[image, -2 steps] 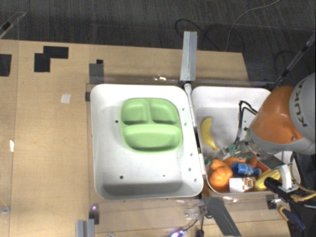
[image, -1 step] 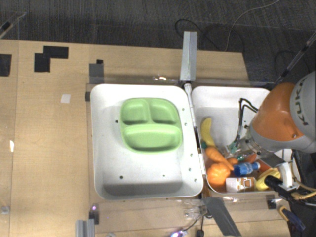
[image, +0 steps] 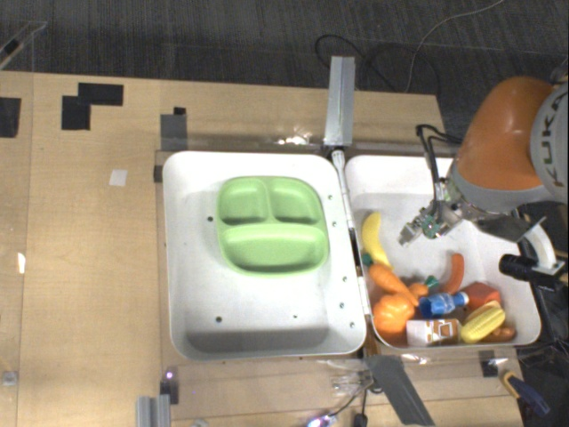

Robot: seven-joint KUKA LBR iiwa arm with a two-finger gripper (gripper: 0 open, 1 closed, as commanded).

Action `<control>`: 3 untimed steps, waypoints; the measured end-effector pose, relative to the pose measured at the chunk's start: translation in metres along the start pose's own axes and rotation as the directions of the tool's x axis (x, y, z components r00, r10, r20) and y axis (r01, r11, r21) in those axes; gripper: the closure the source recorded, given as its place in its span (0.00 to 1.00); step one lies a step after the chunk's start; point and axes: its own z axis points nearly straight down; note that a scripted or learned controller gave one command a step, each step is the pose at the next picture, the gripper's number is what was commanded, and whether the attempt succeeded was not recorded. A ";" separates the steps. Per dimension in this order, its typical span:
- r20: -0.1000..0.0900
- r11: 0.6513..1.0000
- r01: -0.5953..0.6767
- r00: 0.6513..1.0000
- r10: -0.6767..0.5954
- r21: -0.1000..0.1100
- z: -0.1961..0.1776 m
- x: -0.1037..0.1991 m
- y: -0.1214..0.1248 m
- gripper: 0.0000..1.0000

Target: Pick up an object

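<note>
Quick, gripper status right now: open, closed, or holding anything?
Gripper: cannot be told; it hovers over the right bin, above the banana, with nothing visibly held.

- The arm (image: 524, 140) shows a broad, rounded orange band above a grey wrist section.
- Black lettering marks a pale grey link.
- Thin black cables run along the wrist.
- The gripper (image: 425, 228) is small, metallic, with green parts.
</note>
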 end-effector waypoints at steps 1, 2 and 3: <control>0.003 0.937 -0.350 0.937 0.350 -0.009 0.094 -0.051 0.001 1.00; 0.009 0.958 -0.288 0.958 0.288 -0.008 0.094 -0.050 0.005 1.00; 0.011 0.958 -0.288 0.958 0.288 -0.013 0.094 -0.051 0.006 0.00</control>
